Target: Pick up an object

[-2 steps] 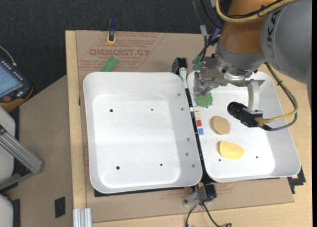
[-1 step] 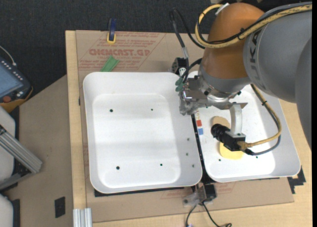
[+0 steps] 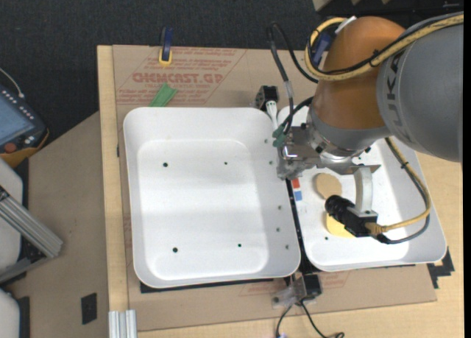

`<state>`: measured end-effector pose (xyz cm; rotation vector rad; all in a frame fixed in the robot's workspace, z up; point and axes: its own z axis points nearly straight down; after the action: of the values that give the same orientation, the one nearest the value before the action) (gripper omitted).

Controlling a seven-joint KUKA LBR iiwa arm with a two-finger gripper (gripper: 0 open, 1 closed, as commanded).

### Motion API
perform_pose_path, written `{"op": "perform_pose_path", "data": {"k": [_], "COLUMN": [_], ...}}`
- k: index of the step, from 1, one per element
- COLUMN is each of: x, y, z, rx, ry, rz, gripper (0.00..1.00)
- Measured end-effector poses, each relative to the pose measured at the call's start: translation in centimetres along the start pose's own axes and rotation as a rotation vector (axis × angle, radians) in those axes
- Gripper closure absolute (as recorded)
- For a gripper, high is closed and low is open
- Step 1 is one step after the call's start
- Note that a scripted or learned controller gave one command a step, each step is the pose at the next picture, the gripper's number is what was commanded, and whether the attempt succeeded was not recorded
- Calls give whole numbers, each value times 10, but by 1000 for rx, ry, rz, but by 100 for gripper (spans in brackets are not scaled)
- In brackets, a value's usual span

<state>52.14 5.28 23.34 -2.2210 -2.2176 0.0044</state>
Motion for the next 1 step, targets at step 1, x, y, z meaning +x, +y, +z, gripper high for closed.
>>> {"op": "perform_pose_path", "data": {"k": [1], "x": [-65], "y": [-6], "z": [-43], "rx": [-11], "ry": [-3], "rz": [6], "gripper": [100]}}
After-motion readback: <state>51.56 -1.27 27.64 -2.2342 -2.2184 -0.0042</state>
